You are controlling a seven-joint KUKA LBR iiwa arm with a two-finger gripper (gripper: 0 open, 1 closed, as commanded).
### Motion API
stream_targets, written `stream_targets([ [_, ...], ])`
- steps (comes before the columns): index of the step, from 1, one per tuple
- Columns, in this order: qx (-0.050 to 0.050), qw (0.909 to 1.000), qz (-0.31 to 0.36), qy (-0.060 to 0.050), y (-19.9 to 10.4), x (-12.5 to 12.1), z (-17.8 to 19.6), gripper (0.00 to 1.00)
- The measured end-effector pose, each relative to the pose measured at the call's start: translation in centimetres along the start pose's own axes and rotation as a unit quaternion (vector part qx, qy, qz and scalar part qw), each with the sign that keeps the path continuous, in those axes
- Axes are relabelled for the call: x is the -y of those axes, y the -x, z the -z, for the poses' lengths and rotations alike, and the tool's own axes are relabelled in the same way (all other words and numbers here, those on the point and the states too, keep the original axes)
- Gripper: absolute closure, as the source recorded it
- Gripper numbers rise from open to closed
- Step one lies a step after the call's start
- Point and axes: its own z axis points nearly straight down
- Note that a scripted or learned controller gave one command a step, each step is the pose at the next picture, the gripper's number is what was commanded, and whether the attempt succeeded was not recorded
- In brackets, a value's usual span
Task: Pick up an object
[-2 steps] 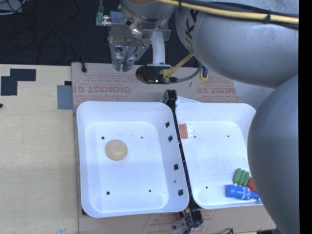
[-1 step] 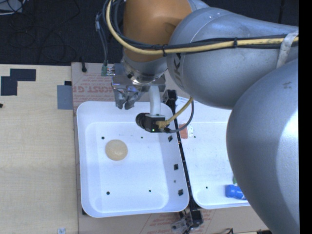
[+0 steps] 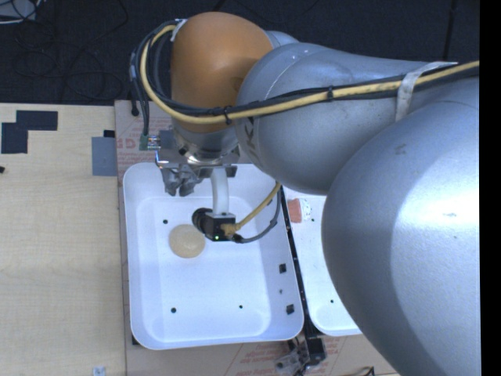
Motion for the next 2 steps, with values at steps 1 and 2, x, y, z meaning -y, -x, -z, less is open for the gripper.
stream_targets([
  [1, -0.001, 1.0000, -0.001, 0.004, 0.0, -3.4, -0.1, 1.00],
  [2, 0.000, 1.0000, 0.000, 0.003, 0.0, -3.4, 0.9, 1.00],
])
